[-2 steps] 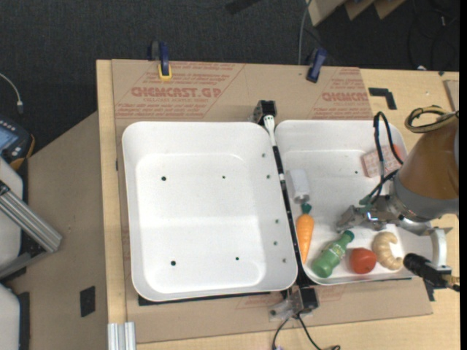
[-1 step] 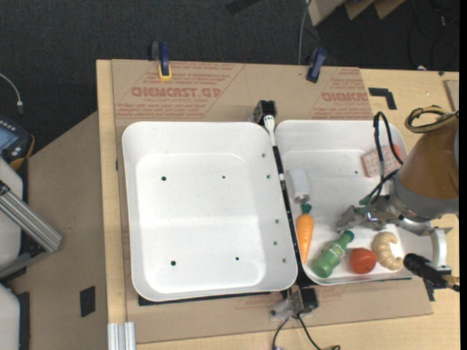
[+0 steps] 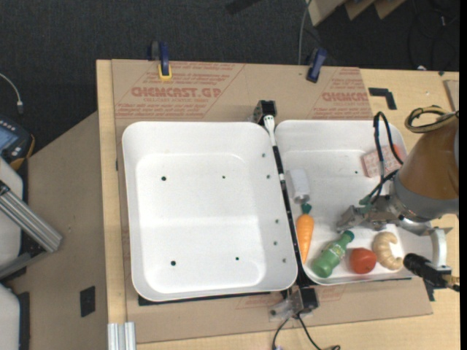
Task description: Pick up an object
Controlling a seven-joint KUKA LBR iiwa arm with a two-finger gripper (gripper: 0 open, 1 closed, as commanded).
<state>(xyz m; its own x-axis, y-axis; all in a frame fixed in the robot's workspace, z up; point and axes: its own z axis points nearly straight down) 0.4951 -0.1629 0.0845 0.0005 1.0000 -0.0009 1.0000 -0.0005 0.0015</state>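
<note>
Inside right bin [image 3: 328, 141]: one carrot [image 3: 304, 231], one bottle [image 3: 332, 254], one tomato [image 3: 363, 260].

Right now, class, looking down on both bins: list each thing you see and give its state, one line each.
Carrot: lying flat, right bin.
Green bottle: on its side.
Tomato: resting beside the bottle.
Croissant: lying by the tomato.
Gripper: low over the right bin, holding nothing visible.

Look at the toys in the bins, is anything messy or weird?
Nothing looks broken or spilled. The toys are all bunched in the near corner of the right bin: a carrot, a green bottle, a tomato and a croissant. The gripper hovers just above them.
</note>
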